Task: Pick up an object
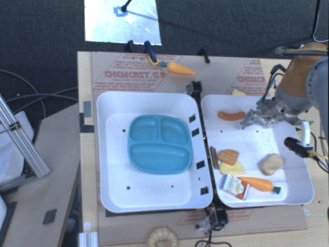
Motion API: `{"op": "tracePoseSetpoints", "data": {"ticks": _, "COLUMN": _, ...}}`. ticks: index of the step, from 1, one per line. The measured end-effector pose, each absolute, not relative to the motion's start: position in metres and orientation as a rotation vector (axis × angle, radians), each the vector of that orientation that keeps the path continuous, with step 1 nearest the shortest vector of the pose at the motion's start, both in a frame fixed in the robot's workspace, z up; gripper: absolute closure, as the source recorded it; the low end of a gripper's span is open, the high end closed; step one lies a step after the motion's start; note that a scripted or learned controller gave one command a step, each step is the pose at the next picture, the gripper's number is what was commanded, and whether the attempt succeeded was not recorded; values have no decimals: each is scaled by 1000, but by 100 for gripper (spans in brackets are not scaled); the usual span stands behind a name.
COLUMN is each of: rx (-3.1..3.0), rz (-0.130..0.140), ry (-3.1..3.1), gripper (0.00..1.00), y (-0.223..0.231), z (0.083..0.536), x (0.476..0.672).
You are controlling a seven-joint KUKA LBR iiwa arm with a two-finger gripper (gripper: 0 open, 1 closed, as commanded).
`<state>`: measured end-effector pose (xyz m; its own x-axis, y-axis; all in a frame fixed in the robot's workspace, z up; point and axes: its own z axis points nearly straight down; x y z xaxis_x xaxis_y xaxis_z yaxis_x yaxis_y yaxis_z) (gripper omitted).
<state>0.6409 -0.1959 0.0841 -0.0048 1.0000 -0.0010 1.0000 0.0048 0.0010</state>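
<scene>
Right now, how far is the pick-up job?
Nothing looks picked yet. The hand sits low in the right bin, beside the sausage, with nothing visibly between its parts. Left to do: grasp and lift one object, perhaps that sausage.

**Layout of worktop and bins**

Two bins sit side by side on the worktop (128,71). The left bin (110,138) holds a divided plate (159,144) at its centre. In the right bin (298,189): a sausage (231,116) at the rear left; a bread slice (228,156) on a cheese slice (232,168) near the left wall; a carton (235,186) in front of these; a carrot (258,183) just right of the carton; a bread roll (271,163) behind the carrot. A second carrot (178,68) lies on the worktop behind the left bin. A ring-shaped item (164,236) lies in front of the bins.
</scene>
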Motion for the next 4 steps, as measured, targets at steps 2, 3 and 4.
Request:
{"op": "tracePoseSetpoints", "data": {"ticks": 2, "rx": 2215, "rz": 4, "ry": 2222, "gripper": 100, "y": -196, "z": 140, "x": 643}}
{"op": "tracePoseSetpoints", "data": {"ticks": 3, "rx": 2211, "rz": 6, "ry": 2223, "gripper": 100, "y": -192, "z": 202, "x": 650}}
{"op": "tracePoseSetpoints", "data": {"ticks": 4, "rx": 2211, "rz": 5, "ry": 2225, "gripper": 100, "y": -192, "z": 227, "x": 652}}
